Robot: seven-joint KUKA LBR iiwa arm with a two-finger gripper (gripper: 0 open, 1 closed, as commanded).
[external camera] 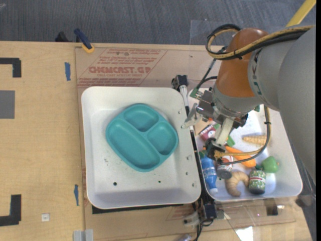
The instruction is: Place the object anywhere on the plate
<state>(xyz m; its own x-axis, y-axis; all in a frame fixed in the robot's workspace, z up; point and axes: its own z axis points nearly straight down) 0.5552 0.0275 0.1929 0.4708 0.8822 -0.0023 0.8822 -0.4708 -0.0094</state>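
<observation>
The bench (40,134) carries two shallow white bins side by side. The left bin (90,134) holds the plate (142,136), a teal dish divided into three compartments, lying flat near the bin's centre with bare bin floor all around it. The right bin (290,170) holds the cluster of small objects (226,160), crowded toward its near-left part. The cluster includes a blue bottle (209,173) against the wall nearest the left bin, a tan bread-shaped item (235,182), a dark green can-shaped item (257,181), a green rounded item (270,163), an orange carrot-shaped item (242,155) and a yellow corn-shaped item (255,140). Which of these is the task's object cannot be determined; all lie in the right bin, apart from the plate. The grey arm (286,64), with its orange band (238,67), reaches in from the right and tilts down into the right bin. The gripper (216,145) sits low over the left part of the cluster, just above the blue bottle and beside the orange carrot-shaped item. Whether the gripper is released, clenched or grasping an item cannot be told from this view.
</observation>
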